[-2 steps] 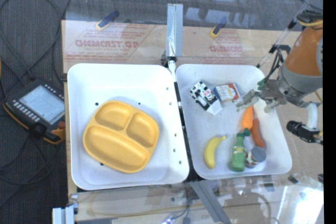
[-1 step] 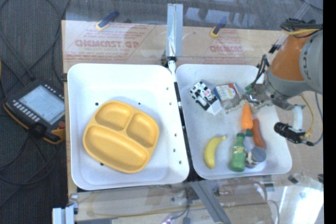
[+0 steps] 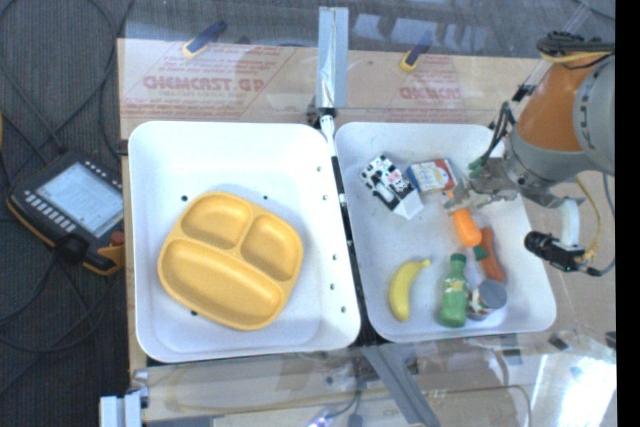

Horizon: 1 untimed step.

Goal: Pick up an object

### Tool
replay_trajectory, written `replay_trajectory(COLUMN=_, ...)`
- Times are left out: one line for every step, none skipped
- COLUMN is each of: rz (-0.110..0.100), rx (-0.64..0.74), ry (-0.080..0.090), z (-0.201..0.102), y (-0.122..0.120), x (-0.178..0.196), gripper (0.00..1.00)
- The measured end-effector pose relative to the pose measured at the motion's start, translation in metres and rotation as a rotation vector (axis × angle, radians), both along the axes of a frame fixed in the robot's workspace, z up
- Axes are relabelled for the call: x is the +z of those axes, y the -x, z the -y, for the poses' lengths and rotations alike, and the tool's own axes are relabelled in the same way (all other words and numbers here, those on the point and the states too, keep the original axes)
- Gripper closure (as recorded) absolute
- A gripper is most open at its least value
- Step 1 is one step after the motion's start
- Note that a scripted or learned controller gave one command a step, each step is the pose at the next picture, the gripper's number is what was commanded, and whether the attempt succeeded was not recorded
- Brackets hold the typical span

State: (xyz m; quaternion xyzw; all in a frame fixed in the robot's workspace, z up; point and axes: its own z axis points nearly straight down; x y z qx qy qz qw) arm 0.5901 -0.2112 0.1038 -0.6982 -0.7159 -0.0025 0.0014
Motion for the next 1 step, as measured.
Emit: replay_trajectory(rz=0.0, rx=0.054, ry=0.008, z=-0.0705, y=-0.0556, x=0.1195, gripper=1.0)
